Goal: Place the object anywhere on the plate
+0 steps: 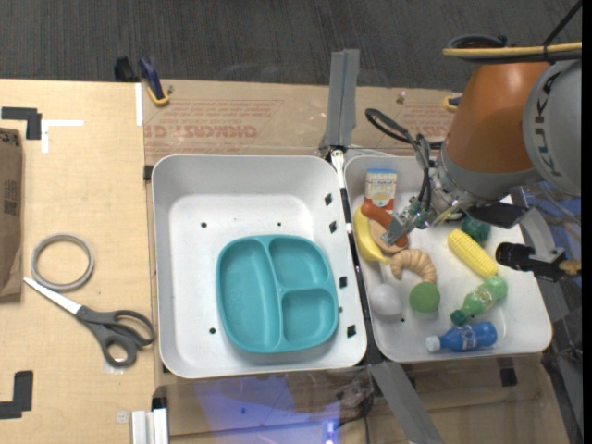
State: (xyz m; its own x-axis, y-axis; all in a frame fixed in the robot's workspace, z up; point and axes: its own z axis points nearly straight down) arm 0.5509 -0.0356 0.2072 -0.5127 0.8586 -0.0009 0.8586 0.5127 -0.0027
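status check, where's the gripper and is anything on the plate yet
Gripper low in right bin, over banana and croissant. Teal plate in left bin, bare. Nothing blocking the path across.

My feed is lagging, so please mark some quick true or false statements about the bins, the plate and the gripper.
1. The teal plate lies in the left bin. True.
2. A toy already lies on the plate. False: its compartments are bare.
3. The gripper is low over the right bin, near the banana. True.
4. The corn cob lies in the left bin. False: it is in the right bin.
5. Scissors lie outside the bins. True.
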